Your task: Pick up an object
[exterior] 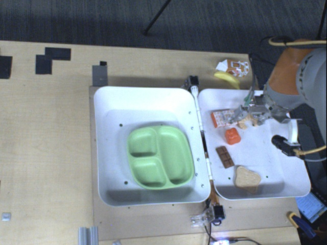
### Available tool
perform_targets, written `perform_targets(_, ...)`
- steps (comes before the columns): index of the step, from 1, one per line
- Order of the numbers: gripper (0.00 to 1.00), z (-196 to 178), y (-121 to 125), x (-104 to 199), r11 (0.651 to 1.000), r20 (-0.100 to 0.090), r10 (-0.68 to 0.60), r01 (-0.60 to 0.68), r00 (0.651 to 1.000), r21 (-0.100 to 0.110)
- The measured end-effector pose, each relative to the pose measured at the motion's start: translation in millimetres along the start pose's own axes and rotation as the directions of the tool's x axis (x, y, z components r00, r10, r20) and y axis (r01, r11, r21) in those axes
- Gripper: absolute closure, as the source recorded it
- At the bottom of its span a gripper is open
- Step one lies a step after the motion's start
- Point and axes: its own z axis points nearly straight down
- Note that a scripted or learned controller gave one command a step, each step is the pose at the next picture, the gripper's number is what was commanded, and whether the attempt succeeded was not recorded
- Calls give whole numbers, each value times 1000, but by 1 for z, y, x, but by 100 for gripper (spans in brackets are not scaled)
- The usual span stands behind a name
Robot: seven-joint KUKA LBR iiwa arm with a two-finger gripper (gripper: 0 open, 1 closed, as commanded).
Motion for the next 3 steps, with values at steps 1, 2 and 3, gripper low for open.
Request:
perform_targets(1, 100, -12, 2, 1, 1000, -2, -3, 3, 1000, -3)
perform_targets(2, 0, -11, 2, 1, 1000, -2, -3, 3, 1000, -3)
perform_targets(3, 0, 8, 21, 40, 1000, 2, 1, -1, 1000, 5)
